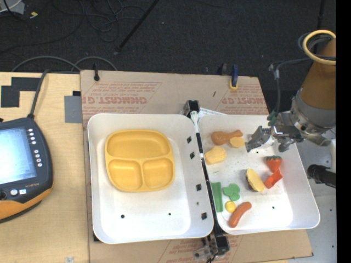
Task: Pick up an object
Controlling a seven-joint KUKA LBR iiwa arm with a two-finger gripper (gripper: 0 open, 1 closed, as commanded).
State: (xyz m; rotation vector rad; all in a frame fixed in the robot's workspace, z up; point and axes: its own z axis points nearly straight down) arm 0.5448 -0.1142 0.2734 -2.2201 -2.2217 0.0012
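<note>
At the left of the frame a tablet (19,158) lay on the desk (60,201). Right of it, the left bin (98,201) carried a yellow divided plate (140,160), stiff moulded plastic, broad and shallow, a poor fit for a narrow two-finger grip.

The right bin (301,201) held the small toy foods, all probably light, hard plastic with smooth, somewhat slippery skins. Nearest the divider sat a yellow cheese wedge (215,155), blocky with flat faces, likely the steadiest to pinch across its sides. Below it lay a green strip (216,196) and a green broccoli piece (232,192), then an orange sausage (239,214) at the lower middle, best taken across its narrow middle since a round body would tend to roll. Higher up, a brown chicken drumstick (225,137) touched a small yellow lump (237,142); its thin end looked easiest to close on. Further right were a small bun-like piece (255,180) and a red pepper (273,171), lying close together, so a grip there risked nudging both.

The claw (262,138) hung over the upper part of the right bin, just right of the drumstick, with nothing visible between its fingers; how far open it stood could not be told.
</note>
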